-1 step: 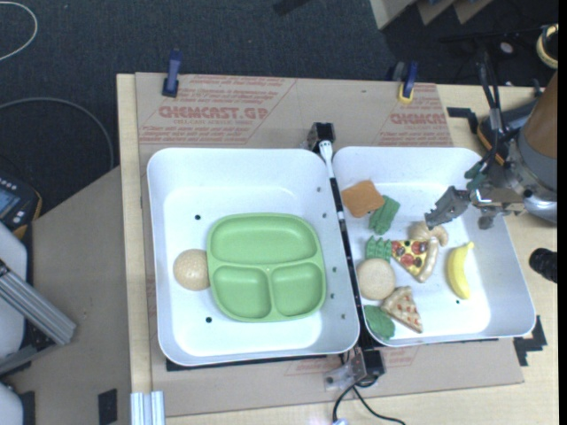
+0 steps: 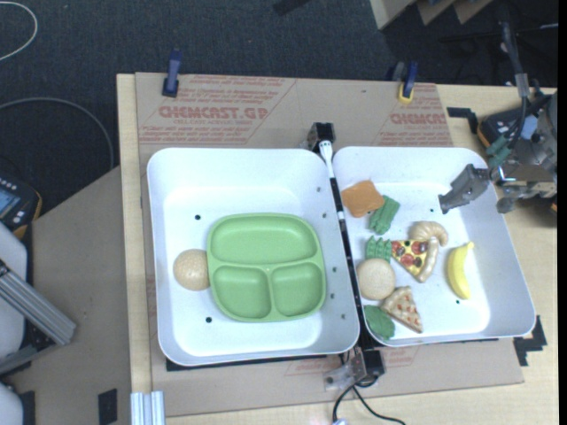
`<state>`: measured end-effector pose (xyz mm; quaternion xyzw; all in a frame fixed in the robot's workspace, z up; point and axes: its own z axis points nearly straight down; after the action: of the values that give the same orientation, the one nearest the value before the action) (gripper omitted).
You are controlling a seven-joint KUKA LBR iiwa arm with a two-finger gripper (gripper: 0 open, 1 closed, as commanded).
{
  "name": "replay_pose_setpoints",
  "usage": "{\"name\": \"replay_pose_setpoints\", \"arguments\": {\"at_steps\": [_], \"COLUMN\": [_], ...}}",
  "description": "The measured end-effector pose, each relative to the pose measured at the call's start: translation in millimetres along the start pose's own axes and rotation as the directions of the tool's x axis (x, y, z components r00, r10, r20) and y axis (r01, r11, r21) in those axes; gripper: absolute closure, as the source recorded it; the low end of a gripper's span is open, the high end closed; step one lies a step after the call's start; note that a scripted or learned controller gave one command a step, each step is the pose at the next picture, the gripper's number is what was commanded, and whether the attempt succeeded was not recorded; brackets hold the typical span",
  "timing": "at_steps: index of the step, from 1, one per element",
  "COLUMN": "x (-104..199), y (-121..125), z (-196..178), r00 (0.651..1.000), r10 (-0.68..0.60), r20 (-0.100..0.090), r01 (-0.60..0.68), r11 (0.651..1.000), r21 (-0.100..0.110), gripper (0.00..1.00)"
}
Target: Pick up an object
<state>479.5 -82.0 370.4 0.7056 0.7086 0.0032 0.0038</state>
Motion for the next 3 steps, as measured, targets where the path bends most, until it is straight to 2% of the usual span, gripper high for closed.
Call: {"name": "replay_pose_setpoints", "arguments": {"at_steps": [1, 2, 3], "x": [-1.3, 77.3, 118.2], "y": [1.2, 1.6, -1.0], "z": [-5.8, -63.0, 43.7], "r00": [1.000, 1.000, 1.000], "r10": [0.003, -0.006, 0.000], "r20": [0.001, -0.003, -0.001], "r01": [-0.003, 0.006, 0.000], "r11": [1.000, 1.000, 1.000], "r21": [0.004, 0.001, 0.020], "gripper": [1.00, 1.00, 1.00]}}
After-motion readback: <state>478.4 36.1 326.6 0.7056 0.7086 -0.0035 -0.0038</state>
